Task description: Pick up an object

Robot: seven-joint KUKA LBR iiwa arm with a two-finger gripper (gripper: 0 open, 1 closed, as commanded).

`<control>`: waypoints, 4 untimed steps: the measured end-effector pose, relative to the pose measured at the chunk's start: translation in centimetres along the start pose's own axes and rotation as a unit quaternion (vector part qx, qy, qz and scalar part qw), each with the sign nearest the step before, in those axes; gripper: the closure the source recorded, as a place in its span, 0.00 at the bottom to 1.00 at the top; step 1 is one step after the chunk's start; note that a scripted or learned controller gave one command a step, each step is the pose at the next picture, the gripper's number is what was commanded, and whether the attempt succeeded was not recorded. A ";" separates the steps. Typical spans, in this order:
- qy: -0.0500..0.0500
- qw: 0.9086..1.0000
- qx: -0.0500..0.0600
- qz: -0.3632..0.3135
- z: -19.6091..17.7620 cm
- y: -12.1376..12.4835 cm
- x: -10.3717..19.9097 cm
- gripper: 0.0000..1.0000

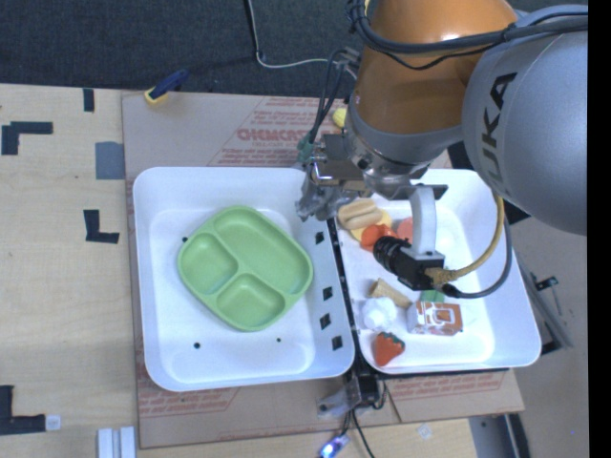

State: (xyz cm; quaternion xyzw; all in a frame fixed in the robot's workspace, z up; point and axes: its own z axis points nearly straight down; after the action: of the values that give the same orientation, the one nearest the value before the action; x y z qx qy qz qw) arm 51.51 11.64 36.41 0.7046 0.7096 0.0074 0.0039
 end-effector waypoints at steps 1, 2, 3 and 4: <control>-0.003 1.000 0.010 0.002 1.3 -3.3 1.5 1.00; -0.003 1.000 0.009 0.002 0.5 -3.2 1.5 1.00; -0.003 1.000 0.010 0.001 -0.5 -3.2 1.5 1.00; -0.004 1.000 0.011 0.000 -1.4 -3.2 1.6 1.00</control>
State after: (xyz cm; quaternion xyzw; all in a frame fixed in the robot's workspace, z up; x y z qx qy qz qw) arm 48.32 13.20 37.75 0.7050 0.7092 -0.0031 -0.0008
